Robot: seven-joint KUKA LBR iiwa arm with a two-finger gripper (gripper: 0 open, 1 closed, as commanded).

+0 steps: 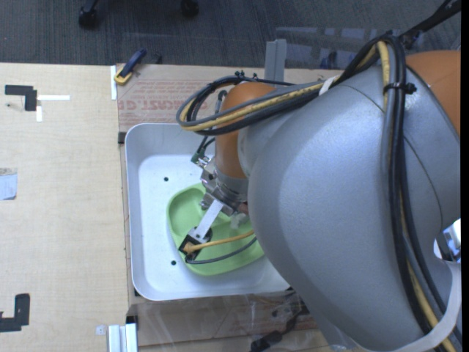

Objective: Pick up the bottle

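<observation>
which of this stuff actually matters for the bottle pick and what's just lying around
Job in hand:
- gripper, poised over the green dish inside the bin
- white bin it reaches into

Just lying about:
- green dish in that bin
- blue and yellow tool on the bench beyond the bin
- chair base on the floor

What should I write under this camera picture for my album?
Big grey robot arm leaning over a green dish in a white bin.

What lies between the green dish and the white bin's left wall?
In the camera view, that stretch is bare white bin floor, from green dish to left wall.
</observation>
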